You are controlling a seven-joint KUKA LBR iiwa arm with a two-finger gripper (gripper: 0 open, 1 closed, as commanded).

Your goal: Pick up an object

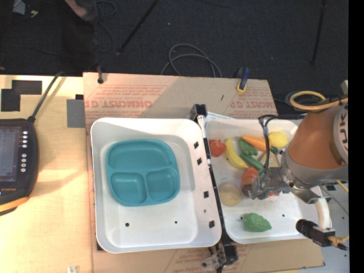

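Note:
The right bin (284, 214) holds several toy foods: a red tomato (216, 148), a yellow banana (234, 156), a green pepper (248, 150), an orange carrot (253, 143), a yellow lemon (277, 139), a red piece (249, 174), a beige round piece (230, 195) and a green leafy piece (256, 222). My gripper (257, 190) is low in this bin, just below the red piece and right of the beige round piece. The wrist and cables hide its tips, and no object shows in its grasp.
The left bin (153, 223) holds a teal divided tray (142, 171). A black divider edge (206, 169) runs between the bins. The grey and orange arm (315, 149) covers the right bin's right side. A tablet (14, 155) lies at far left.

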